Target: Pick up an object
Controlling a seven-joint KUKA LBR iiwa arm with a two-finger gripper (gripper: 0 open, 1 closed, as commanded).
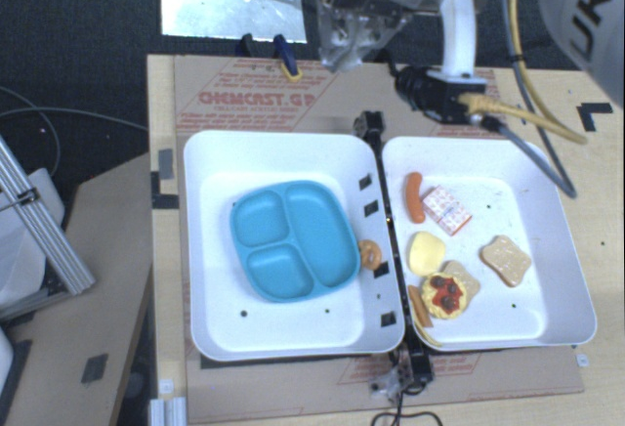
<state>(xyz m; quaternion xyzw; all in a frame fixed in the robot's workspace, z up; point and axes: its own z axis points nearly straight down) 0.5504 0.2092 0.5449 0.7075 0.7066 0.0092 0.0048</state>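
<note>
Nothing has been picked up yet, judging from how things lie. The gripper hangs high above the desk, beyond the far rim of the two bins and roughly over the divider between them; it looks translucent and blurred, and I cannot tell whether it is released or clenched, though nothing is visible in it. Taking the blue tray in the left bin as landmark: a small pretzel-like piece lies just beside its right edge, against the divider. Farther right, in the right bin, lie a sausage, a pink-and-white wafer beside it, a yellow piece below those, a tart with red topping nearer the front, and a slice of toast farthest right. All rest on the bin floors. The whole job seems to remain: choosing one item, descending, closing on it, and lifting.
</note>
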